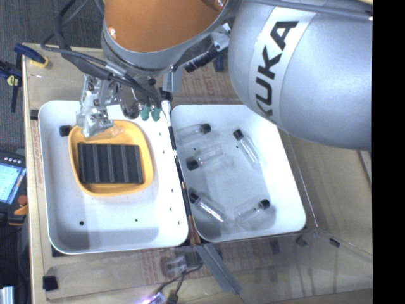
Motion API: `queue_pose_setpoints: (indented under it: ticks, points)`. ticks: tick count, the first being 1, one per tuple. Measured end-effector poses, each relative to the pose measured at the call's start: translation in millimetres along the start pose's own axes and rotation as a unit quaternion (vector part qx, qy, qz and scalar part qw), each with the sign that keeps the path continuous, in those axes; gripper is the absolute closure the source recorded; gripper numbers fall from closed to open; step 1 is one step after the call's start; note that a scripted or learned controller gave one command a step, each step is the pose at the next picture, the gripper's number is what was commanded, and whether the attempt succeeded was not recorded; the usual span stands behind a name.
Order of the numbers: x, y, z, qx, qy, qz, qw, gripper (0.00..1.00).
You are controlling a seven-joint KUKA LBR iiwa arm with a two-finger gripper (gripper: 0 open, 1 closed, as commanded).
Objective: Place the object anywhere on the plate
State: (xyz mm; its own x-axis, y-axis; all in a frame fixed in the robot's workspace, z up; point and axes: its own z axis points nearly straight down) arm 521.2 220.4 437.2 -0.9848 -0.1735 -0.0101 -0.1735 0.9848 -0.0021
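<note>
A yellow plate [147, 164] with a dark ridged centre lies in the left bin [52, 195]. My gripper [93, 125] hangs over the plate's back left rim, under the orange band of the wrist. Something clear and glassy [107, 129] glints right beside the gripper tip on the plate's rim; I cannot tell whether it is held or lying there. Several clear vials with black caps lie in the right bin [286, 176], among them one at the back [195, 130] and one at the front right [253, 209].
The arm's big grey link covers the back right of the bench and part of the right bin. A small black piece [64, 130] sits on the left bin's floor beside the plate. Cables and green-tipped fittings [149, 113] hang by the divide between the bins.
</note>
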Motion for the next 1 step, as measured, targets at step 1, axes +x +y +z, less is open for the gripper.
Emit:
queue_pose_setpoints:
  ticks: [1]
  points:
    - [-0.8, 1.0, -11.0, 0.0, -0.001, -0.001, 1.0, 1.0]
